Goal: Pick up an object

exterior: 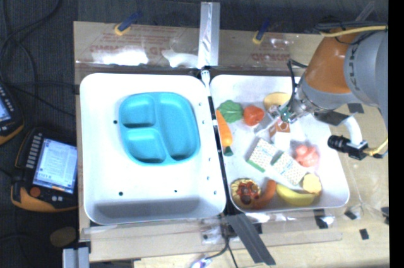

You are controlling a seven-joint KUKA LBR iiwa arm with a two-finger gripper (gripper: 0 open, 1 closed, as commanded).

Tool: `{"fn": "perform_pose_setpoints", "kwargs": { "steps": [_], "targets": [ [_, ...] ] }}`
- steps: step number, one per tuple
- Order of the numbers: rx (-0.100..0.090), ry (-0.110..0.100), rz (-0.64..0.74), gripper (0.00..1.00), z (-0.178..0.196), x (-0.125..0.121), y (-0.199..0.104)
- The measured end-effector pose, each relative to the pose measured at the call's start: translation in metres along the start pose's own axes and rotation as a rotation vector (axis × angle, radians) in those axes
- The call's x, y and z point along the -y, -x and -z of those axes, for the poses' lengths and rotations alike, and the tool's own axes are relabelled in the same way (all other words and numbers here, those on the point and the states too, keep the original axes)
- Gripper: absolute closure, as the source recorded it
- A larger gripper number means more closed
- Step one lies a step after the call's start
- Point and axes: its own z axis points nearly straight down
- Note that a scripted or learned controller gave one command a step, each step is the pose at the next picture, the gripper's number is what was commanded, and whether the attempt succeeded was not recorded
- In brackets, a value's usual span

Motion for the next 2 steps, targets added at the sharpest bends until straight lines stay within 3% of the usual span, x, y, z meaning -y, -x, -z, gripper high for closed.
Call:
{"fn": "perform_pose_setpoints", "kwargs": {
  "steps": [1, 2],
  "targets": [
    [0.005, -0.010, -0.501, 0.00, -0.004, -0.066, 0.008],
    [0.011, 0.008, -0.495, 0.00, -0.002, -0.048, -0.009]
  ]
}}
